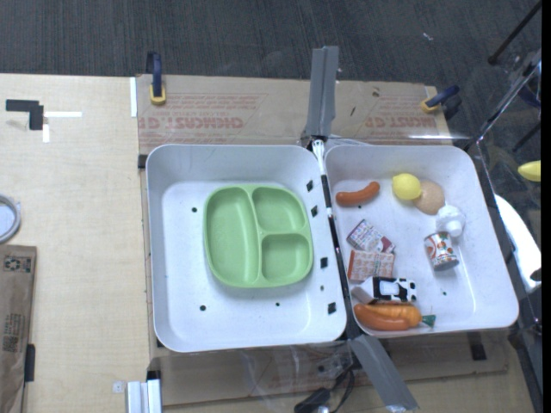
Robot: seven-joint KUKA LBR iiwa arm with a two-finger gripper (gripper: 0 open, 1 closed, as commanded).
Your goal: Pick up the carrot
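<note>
A dark carpeted floor runs across the top, and below it lies a pale wooden bench (69,188) with a sheet of brown cardboard (241,110) held down by two blue-and-yellow clamps. Two shallow white bins sit side by side on it.

The left white bin (168,256) holds a light green plastic plate with three compartments (258,235), lying flat near its middle.

The right white bin (482,231) holds the clutter. The orange toy carrot with a small green stub (387,315) lies on its side along the front wall, near the front left corner, stub end pointing right. A small black-and-white item (394,289) sits just behind it, touching or nearly so. Further back are red-and-white printed packets (370,249), overlapping one another. A reddish-brown toy sausage (357,194) lies near the back left. A yellow lemon (406,186) rests against a beige rounded object (430,199), with a white lumpy piece (449,224) and a small tilted can (441,252) toward the right.

How far the pincer stands open, or what it grips, cannot be told.
</note>
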